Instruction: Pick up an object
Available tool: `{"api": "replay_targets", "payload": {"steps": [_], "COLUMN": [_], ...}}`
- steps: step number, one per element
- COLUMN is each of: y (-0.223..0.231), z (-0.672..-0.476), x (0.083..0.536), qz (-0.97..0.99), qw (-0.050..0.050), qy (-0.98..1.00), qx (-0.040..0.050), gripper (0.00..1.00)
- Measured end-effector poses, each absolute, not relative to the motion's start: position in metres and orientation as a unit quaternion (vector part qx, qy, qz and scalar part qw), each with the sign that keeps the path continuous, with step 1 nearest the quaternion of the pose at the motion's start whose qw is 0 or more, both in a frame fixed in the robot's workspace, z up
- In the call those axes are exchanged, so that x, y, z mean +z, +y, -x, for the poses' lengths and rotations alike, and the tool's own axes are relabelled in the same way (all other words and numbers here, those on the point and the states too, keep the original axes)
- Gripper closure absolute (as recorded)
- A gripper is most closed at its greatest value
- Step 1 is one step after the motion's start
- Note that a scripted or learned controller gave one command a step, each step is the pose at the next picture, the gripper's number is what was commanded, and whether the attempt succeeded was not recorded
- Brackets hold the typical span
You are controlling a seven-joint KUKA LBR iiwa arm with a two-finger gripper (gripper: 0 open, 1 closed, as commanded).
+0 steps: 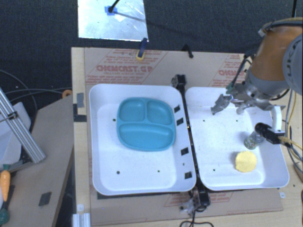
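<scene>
Over on the left of the bench, the left bin [102, 174] carries a blue divided plate [144, 126]. It lies flat near the middle of the bin floor, with its two small compartments toward the far side and the long one nearer the camera. White floor shows all around it, and it touches no wall.

Moving right across the seam where the two bins meet, we're into the right bin [208, 150]. Here's the gripper [228, 109], hanging over the far half of this bin, close to its back wall. Its two grey fingers are spread apart and there's nothing between them. Behind it the grey arm [277, 51] with the orange band comes in from the right edge.

Further right and nearer the camera, a small clear object [252, 141] sits on the bin floor; it is too small to tell what it is. Just beside it, a touch nearer the front wall, lies a round yellow object [246, 161], flat on the white. Both pieces are well apart from the gripper, down in the right front part of the bin.
</scene>
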State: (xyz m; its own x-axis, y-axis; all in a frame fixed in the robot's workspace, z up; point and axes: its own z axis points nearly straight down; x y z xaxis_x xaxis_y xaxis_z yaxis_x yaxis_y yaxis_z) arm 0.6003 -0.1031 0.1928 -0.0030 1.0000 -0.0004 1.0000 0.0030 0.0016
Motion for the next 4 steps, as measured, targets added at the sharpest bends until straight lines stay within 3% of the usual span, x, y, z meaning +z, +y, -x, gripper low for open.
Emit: {"api": "replay_targets", "payload": {"steps": [1,2,3,4], "y": [-0.164,-0.206,-0.145,-0.210], "z": [-0.538,-0.485,-0.561,-0.584], "x": [0.080,0.085,0.092,0.085], "qz": [-0.709,-0.707,-0.704,-0.708], "qw": [-0.003,-0.001,0.001,0.003], "qy": [0.706,0.707,0.710,0.707], "qx": [-0.0006,0.0010,0.0029,0.0003], "gripper": [0.00,0.00,0.00,0.00]}}
